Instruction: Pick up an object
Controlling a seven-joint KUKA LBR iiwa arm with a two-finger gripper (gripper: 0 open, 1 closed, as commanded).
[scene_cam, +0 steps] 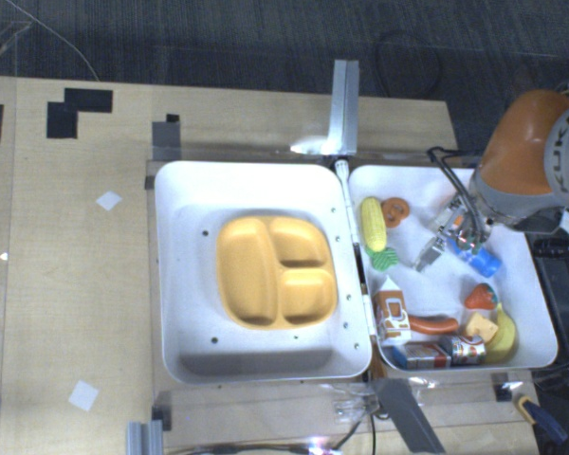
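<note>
1. The left bin (175,254) holds a yellow divided tray (273,271) with three compartments, lying near the bin's middle.
2. The right bin (536,282) holds the loose objects. A toy corn cob (373,224) lies by its left wall, its long axis running up and down the view, with a green end toward the near side. A small round orange piece (394,211) sits just beside the cob's far end.
3. Along the near wall lie a small carton (391,313), a sausage (434,326) lying across the view, a can (465,351) on its side, a banana (503,335) curved at the near right corner, and a strawberry (481,297) just above it.
4. A blue object (483,262) lies near the bin's centre right, its long axis slanting from upper left to lower right, its upper end under the gripper.
5. The gripper (446,238) hangs over the right bin, fingers pointing down and left; nothing is visibly between them, and whether they stand wide or narrow I cannot tell.
</note>
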